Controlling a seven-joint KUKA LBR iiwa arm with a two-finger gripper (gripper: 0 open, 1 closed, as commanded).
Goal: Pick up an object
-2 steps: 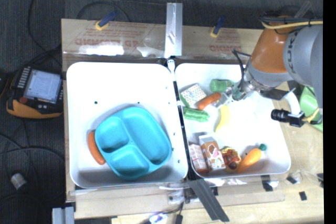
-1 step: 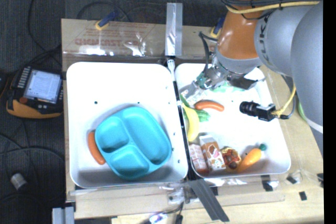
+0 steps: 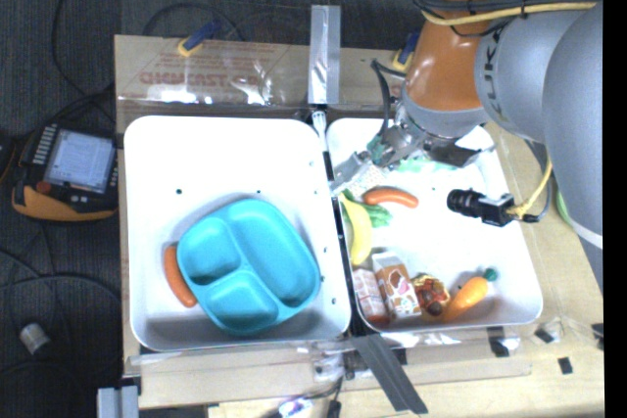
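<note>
My gripper [image 3: 364, 167] hangs over the far left corner of the right bin [image 3: 519, 240], below the orange band of the arm [image 3: 451, 64]. Its tip points toward the wall between the two bins. Just in front of it lie an orange sausage [image 3: 390, 198] and a yellow banana [image 3: 359, 228]. Along the near edge of this bin are a small carton [image 3: 395, 287], a red packet [image 3: 366, 294], another packet [image 3: 429, 291] and a carrot [image 3: 468, 294]. Nothing can be seen held in the gripper.
The left bin [image 3: 157, 152] holds a blue divided plate [image 3: 250, 264] with a second orange sausage [image 3: 177, 275] at its left side. A black cylinder on a yellow cable [image 3: 480, 204] hangs over the right bin. A handheld device [image 3: 73, 166] lies off the bench at left.
</note>
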